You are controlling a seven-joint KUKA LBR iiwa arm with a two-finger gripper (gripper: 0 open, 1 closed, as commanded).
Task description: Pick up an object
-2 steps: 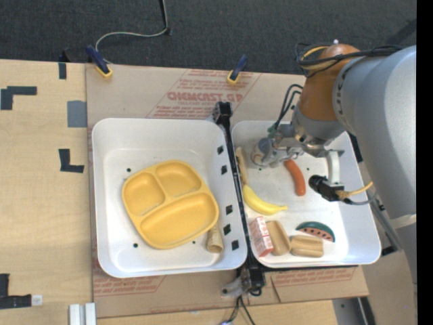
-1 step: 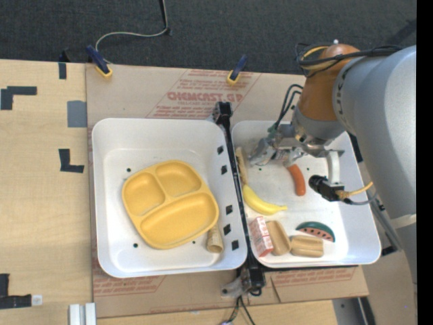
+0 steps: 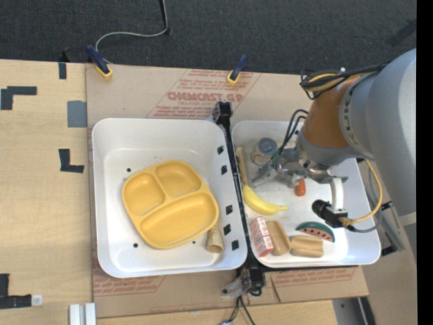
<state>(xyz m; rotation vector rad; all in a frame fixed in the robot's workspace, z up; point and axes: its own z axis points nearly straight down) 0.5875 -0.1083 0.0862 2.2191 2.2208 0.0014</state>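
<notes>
The fingers (image 3: 270, 171) hang low in the right bin (image 3: 352, 252); how wide they stand cannot be told. Just below them lies a banana (image 3: 262, 202), past it a watermelon slice (image 3: 315, 232) and bread rolls (image 3: 298, 244). The cardboard under the bins reads "CHEMCAST GP" (image 3: 203, 95).

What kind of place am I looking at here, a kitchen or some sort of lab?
Most likely a robotics lab bench: a robot arm reaches over two white bins, toy food such as a banana fills one, and cardboard is clamped to the table.
</notes>
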